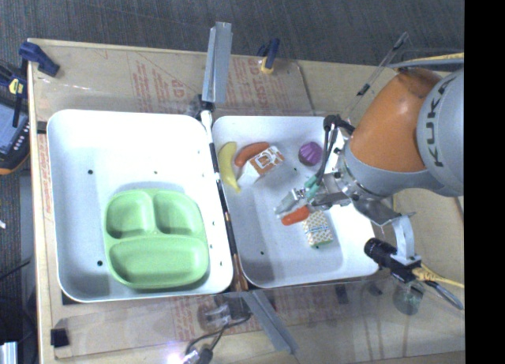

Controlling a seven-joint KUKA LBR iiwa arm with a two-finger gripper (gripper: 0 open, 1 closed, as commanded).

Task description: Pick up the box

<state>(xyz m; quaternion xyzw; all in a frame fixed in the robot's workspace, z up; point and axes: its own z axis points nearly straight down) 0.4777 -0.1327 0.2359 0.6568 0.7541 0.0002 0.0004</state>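
Bench: brown board surface carrying two shallow white bins side by side, with a grey metal bar standing at its far edge above the seam between them.

Left bin: held one green divided tray, which sat toward the near right corner, its near edge close to the bin's near wall.

Right bin: held all the small items, clustered in its far half and middle.

Arm: grey with orange band, reached in over the right bin's right edge and covered that edge and the far right corner.

Gripper: hung over the middle of the right bin, fingers pointing toward the left edge. Its metal parts blurred together with the objects beneath; could not tell whether the fingers were spread or pressed together, and nothing was seen between them.

Box: small white and orange carton, lay near the far edge of the right bin, left of centre, apart from the gripper.

Banana: lay along the left edge, just beside the box. An orange-red sausage-shaped piece touched the box's far side.

Checkered packet: lay just nearward of the gripper, right of centre.

Purple object: near the far edge, right of the box.

Carrot: lay directly below the gripper tip, touching the packet's left corner.
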